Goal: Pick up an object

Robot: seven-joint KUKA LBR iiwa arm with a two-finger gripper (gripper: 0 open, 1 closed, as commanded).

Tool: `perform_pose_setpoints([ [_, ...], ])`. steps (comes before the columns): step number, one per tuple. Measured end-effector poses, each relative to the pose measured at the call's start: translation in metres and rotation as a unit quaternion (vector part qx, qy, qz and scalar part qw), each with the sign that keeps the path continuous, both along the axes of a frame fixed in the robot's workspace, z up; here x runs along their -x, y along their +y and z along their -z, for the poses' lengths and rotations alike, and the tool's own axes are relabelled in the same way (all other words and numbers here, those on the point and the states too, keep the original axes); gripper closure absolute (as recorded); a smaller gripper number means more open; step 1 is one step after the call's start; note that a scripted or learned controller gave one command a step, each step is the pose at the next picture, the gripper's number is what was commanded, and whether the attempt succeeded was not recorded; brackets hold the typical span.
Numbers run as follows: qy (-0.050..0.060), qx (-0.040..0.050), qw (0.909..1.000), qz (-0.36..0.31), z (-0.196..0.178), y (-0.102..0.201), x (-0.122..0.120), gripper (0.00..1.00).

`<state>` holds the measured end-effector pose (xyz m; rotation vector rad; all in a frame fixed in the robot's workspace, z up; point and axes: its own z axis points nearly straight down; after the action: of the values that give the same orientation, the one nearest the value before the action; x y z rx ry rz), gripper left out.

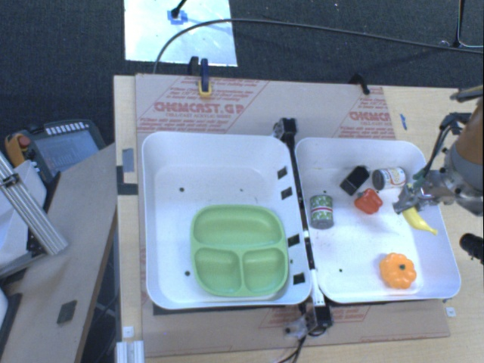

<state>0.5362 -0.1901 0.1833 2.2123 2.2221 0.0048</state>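
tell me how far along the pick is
Done: the gripper has reached into the right white bin, by the yellow banana-shaped toy. In hand: nothing visibly lifted. Left: grasping and raising an object; the orange pumpkin toy, red pepper toy and small can lie on the floor.

Green tray [240,249]; orange pumpkin [398,270]; yellow banana [418,220], probably.

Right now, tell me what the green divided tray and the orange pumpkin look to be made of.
Green divided tray: likely moulded plastic, matte, uniform colour, rounded compartments. Orange pumpkin: probably plastic or rubber toy, smooth with slight sheen; too small to be sure.
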Motion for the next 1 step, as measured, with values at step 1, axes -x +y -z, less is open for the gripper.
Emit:
perform_pose_setpoints([
  [1,0.0,-0.0001,1.0,0.0,-0.0464,0.004,0.0039,1.0],
])
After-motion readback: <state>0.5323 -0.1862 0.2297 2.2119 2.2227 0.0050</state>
